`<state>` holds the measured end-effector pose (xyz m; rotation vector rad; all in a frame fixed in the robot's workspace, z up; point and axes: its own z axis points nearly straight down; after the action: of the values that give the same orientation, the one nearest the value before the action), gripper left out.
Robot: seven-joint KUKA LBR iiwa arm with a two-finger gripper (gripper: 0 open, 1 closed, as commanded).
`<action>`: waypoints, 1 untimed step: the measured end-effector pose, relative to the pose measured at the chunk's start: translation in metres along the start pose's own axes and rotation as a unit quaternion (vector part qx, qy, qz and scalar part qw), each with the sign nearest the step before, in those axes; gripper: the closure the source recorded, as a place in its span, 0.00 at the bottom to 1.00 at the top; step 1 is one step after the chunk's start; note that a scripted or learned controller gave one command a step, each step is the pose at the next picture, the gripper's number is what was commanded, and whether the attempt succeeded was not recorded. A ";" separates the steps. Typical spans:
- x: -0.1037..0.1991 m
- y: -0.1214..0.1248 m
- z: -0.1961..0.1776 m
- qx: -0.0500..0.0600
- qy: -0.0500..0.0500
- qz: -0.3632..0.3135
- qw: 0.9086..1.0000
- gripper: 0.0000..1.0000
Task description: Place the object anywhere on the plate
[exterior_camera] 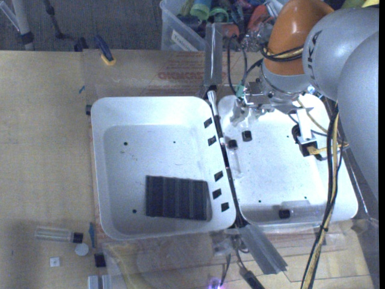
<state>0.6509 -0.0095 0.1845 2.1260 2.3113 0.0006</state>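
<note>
A dark ridged rectangular plate lies flat on the floor of the left bin, toward its front right. My gripper hangs low over the back left corner of the right bin, close to the divider between the bins. A small black block rests on the right bin's floor just in front of the gripper, apart from it. Another small dark piece sits near that bin's front wall. Nothing is visibly held.
Black clips line the divider between the bins. A crate of colourful items stands behind the bins. Cables hang from the arm over the right bin's right side. Small parts lie on the bench at front left.
</note>
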 end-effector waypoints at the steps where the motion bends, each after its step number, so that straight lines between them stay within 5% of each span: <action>1: 0.002 0.009 -0.251 -0.001 0.000 -0.168 0.986 1.00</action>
<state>0.6598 -0.0062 0.4357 1.7073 2.6339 0.0008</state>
